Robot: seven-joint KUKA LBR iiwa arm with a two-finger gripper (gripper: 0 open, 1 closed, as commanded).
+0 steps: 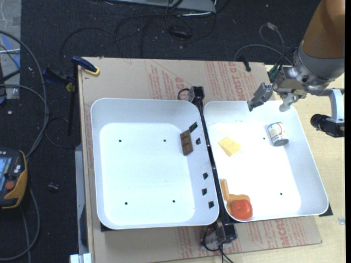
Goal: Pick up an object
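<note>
The gripper (272, 98) hangs over the far edge of the right bin (307, 163), its two fingers spread apart with nothing between them. Just below it in the picture, toward the near side, a small can (277, 133) lies on its side on the bin floor, its long axis running roughly near to far with a slight tilt; its label is too small to read. Farther from the gripper, toward the bins' shared wall, sits a yellow block (229, 146), apart from the can. Well away, in the bin's near left corner, a red ball (241, 207) touches an orange piece (230, 193). Beyond the wall, a brown bar (187, 143) rests in the left bin (109, 163). The arm's upper part is cut off by the frame.
</note>
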